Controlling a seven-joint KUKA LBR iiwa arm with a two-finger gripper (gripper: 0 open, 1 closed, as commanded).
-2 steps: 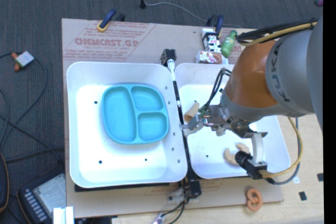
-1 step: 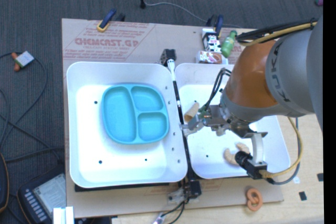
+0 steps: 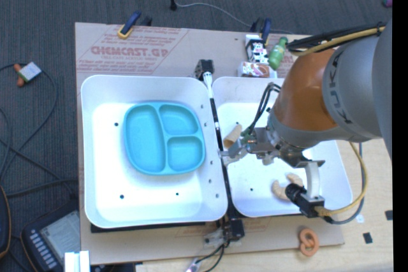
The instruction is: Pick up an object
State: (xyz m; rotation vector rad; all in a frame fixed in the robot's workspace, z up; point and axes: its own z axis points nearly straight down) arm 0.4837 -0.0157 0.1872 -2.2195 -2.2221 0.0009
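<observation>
**Asker:** Which thing are you after, and where is it?

**Me:** The small tan block, wood by the look of it. It lies in the shallow white plastic bin on the right, hard by that bin's left wall. My gripper hangs low just on its near side, so the block sits a shade to my far-left. It is so close that I cannot say whether we touch.

**Asker:** How does it lie?

**Me:** Its long axis seems to slant from near-left to far-right. It is short, plain and flat-faced. I judge I should line up across that slant before closing.

**Asker:** Are you open or closed?

**Me:** I cannot tell, because my own wrist covers that. I see nothing held.

**Asker:** Anything else about?

**Me:** A pale tan lumpy piece lies to my near-right in the same bin. A sky-blue three-compartment plastic plate lies in the white bin on the left.
</observation>
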